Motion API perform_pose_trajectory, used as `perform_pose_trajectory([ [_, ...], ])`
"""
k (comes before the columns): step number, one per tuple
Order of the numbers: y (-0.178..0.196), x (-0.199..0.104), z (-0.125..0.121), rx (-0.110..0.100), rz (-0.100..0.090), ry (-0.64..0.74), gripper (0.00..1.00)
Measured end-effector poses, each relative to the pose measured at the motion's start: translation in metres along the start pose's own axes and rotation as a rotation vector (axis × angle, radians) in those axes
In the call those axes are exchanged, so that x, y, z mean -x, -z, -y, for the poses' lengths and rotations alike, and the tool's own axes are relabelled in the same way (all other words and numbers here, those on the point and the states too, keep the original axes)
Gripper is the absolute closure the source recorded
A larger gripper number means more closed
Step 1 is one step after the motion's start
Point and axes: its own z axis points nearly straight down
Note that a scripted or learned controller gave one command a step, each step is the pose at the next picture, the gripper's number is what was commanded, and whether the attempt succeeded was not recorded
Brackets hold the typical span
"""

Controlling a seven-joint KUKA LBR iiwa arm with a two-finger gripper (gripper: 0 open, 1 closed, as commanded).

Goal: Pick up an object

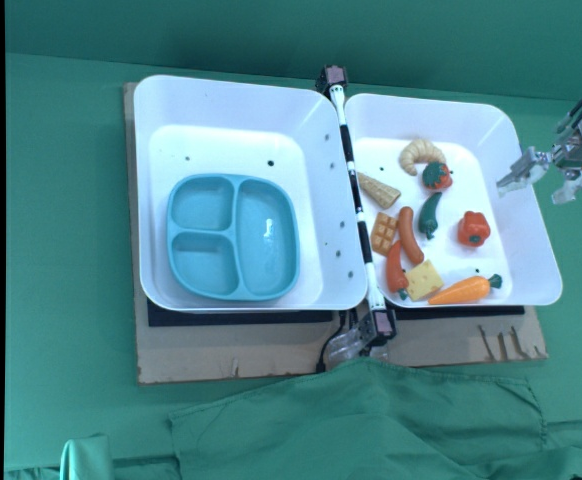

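Camera view, one line per item:

Bench: two white bins side by side on a brown board over green cloth, in the middle of the frame.
Left bin [161,108]: holds a light blue divided plate [233,236] with three compartments, lying flat in the bin's lower left part.
Divider [353,183]: a black-and-white bar runs between the two bins from the upper middle down to the lower middle of the frame.
Right bin [491,128]: holds a scatter of toy foods, all in its left and lower parts.
Croissant [421,152]: tan, at the top of the group.
Strawberry [436,175]: red with a green top, just below the croissant and touching or nearly touching it.
Cone [377,189]: beige wedge near the divider, left of the strawberry.
Green pepper [429,214]: dark green, long, centre of the bin.
Red pepper [474,229]: apart from the others, toward the right side of the bin.
Waffle [384,233]: orange grid square, just beside the sausage.
Sausage [410,235]: orange-red, slanted, between the waffle and the green pepper.
Chilli [396,269]: red, long, below the waffle.
Cheese [424,280]: yellow block, touching the chilli's right side.
Carrot [463,289]: orange with a green end, lying along the bin's lower edge.
Gripper [536,176]: at the right edge of the frame, over the right bin's right rim, fingers spread apart with nothing between them, well away from the red pepper.
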Motion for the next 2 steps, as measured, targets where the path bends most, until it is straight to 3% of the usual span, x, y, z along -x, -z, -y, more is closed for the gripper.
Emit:
perform_pose_trajectory([
  [1,-0.048,-0.03,0.001,-0.005,-0.002,0.004,0.0],
  [2,-0.026,-0.02,0.026,0.003,0.001,0.001,0.0],
])
